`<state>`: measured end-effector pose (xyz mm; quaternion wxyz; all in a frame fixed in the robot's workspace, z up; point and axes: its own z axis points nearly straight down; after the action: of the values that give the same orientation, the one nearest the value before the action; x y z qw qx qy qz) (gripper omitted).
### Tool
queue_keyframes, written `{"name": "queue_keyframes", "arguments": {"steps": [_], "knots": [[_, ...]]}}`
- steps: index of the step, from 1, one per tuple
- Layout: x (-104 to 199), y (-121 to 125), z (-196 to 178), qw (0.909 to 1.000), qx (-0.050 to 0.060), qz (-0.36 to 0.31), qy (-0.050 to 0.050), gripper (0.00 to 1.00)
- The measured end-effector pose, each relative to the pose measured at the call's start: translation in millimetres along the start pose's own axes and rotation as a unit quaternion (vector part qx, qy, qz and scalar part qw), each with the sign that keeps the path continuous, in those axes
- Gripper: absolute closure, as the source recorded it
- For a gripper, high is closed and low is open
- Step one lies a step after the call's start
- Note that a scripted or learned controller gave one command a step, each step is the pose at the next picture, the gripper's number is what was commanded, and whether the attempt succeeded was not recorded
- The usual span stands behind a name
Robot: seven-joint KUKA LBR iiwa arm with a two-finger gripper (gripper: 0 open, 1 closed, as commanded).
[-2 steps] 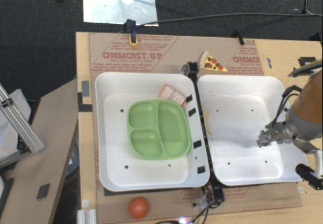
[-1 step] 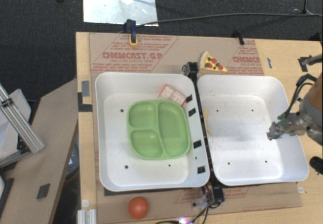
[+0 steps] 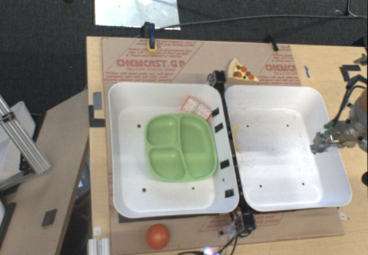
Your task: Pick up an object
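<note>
- Gripper (image 3: 319, 145) over right bin (image 3: 336, 190), near its right wall; finger state impossible to tell.
- Green divided plate (image 3: 180, 147) flat in left bin (image 3: 123, 190).
- Small pink packet (image 3: 196, 107) just behind plate.

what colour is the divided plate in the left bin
Light green, seen clearly in the camera view: the divided plate lies in the left bin.
</note>
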<state>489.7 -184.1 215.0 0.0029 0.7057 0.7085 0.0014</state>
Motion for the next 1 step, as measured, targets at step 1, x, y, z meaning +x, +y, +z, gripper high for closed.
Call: {"name": "queue_keyframes", "arguments": {"steps": [1], "knots": [[48.3,2.0,-11.0,1.0000,0.001,-0.003,0.001,1.00]]}}
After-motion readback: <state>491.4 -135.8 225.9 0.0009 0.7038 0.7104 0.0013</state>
